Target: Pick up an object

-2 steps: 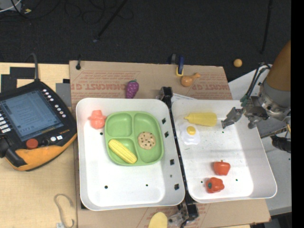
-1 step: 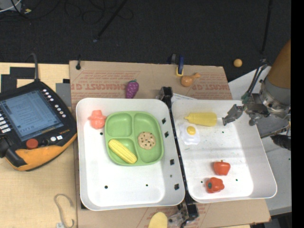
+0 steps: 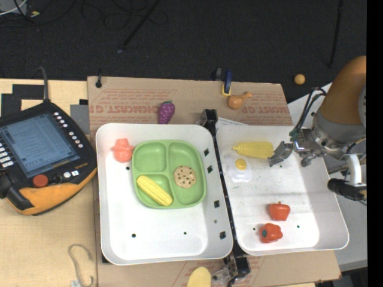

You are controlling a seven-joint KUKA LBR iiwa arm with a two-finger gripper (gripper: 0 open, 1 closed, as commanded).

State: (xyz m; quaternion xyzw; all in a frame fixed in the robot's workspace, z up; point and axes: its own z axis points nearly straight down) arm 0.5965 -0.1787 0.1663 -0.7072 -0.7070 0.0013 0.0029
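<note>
My gripper (image 3: 292,155) hangs open over the upper right part of the right bin (image 3: 323,220), with nothing between its fingers. A yellow toy (image 3: 254,150) lies just left of it, near the bin's back wall. Below that toy sits a white fried egg toy (image 3: 240,167). Two red toy peppers lie toward the front of this bin, one (image 3: 279,211) above the other (image 3: 270,233). The grey arm with its orange band (image 3: 349,91) comes in from the right.
The left bin (image 3: 119,220) holds a green divided plate (image 3: 197,190) with a corn cob (image 3: 155,190) and a cookie (image 3: 185,176), plus a pink toy (image 3: 121,150). Outside the bins lie a purple toy (image 3: 166,112), an orange toy (image 3: 237,100) and a tablet pendant (image 3: 42,154).
</note>
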